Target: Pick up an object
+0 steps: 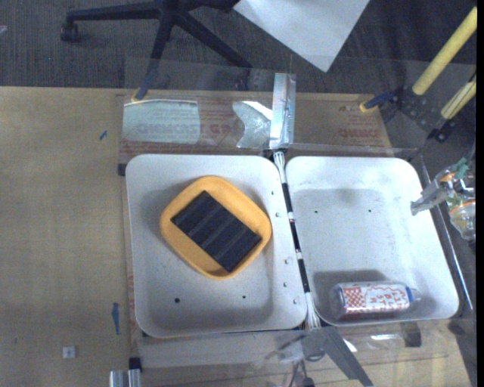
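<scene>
A small cylindrical tube (376,298), patterned in red and white with a dark cap at its right end, lies on its side along the near edge of the right bin (355,219), toward that bin's near right corner and parallel to the rim. Its printed wrapper is too small to read.

In the left bin (151,295), a rounded yellow-orange object (215,226) with a dark ribbed panel set into its top rests near the middle, turned at an angle to the bin's sides and leaning toward the far half. The two white bins sit touching along a shared seam on the wooden bench (53,227).

Beyond the far rims, a strip of clear sheeting (204,121) and an upright metal bracket (283,109) stand at the bench's far edge, with a white sheet (302,26) and the legs of a dark stand (151,23) on the carpet behind.

At the right bin's right edge, about halfway along it, a grey pointed part and some tangled bits (446,193) reach in over the rim; whether this is the gripper, and whether its fingers are apart or together, cannot be told. Nothing there touches the tube, which lies well apart from it.
</scene>
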Action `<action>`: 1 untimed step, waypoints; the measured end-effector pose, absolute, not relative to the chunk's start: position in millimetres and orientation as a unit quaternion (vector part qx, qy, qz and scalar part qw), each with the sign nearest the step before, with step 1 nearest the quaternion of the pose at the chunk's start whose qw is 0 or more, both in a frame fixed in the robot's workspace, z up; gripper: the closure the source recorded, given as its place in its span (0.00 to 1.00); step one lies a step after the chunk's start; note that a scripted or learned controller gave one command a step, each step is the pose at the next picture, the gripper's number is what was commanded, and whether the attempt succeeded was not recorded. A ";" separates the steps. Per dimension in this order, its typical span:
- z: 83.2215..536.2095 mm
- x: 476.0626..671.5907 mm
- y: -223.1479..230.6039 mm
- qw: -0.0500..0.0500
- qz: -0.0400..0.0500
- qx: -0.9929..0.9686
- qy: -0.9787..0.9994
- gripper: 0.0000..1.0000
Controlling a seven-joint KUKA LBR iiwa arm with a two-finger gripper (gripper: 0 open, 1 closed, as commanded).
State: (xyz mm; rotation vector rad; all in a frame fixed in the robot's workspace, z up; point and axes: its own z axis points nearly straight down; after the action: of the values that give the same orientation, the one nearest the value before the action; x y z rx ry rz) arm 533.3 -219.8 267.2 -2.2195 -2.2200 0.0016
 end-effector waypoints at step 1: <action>132.2 497.3 -149.0 0.001 0.001 -0.729 -0.685 0.00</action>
State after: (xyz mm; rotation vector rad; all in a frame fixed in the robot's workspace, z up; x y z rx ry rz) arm 497.3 -149.0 132.2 -2.2877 -2.1505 0.0019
